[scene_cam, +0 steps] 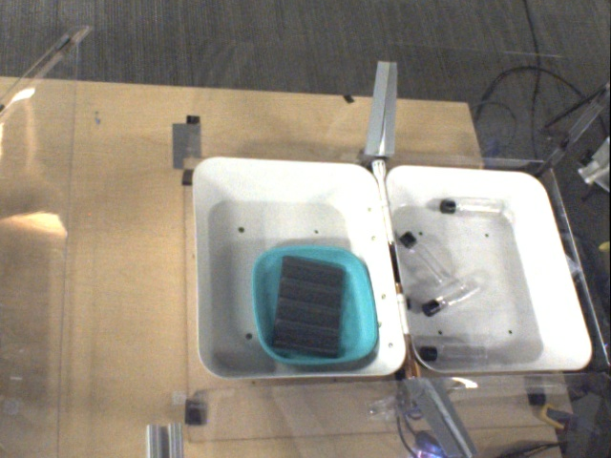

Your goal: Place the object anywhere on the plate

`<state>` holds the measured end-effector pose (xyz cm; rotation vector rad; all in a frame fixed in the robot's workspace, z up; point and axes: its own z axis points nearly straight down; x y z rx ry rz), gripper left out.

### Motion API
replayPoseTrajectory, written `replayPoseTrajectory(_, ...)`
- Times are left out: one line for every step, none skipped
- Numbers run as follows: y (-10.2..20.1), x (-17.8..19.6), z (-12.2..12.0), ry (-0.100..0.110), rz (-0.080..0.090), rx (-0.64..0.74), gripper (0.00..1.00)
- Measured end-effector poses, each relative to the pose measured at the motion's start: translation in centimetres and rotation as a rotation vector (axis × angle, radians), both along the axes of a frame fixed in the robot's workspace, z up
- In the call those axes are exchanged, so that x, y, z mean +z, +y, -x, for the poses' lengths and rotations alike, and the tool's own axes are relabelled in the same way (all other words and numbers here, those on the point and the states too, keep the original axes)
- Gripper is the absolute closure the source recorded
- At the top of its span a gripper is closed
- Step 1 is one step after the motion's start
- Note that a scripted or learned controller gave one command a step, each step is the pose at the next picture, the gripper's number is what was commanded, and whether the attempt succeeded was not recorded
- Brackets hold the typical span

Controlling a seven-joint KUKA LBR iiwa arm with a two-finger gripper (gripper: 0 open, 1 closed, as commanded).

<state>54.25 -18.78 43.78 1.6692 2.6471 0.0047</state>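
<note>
Nearby, clear vials [449, 294] lie scattered, well apart from the teal plate [360, 299]

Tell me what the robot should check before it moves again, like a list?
1. Dark ridged block on the teal plate: ok, it lies flat inside the rim.
2. Plate sits in the left bin: ok, toward the bin's near side.
3. Block hangs over the plate's edge: ok, it does not.
4. Clear tubes with black caps stay in the right bin: ok, several lie there.
5. Exact number of tubes: cannot tell, they are see-through against the white.
</note>
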Motion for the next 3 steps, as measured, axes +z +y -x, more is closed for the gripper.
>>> replayPoseTrajectory(4.2, -12.5, -2.2, 0.005, -0.002, -0.005, 1.00)
replayPoseTrajectory(14.7, -19.4, -4.0, 0.007, -0.004, -0.027, 1.00)
replayPoseTrajectory(21.4, -25.3, -2.9, 0.007, -0.004, 0.062, 1.00)
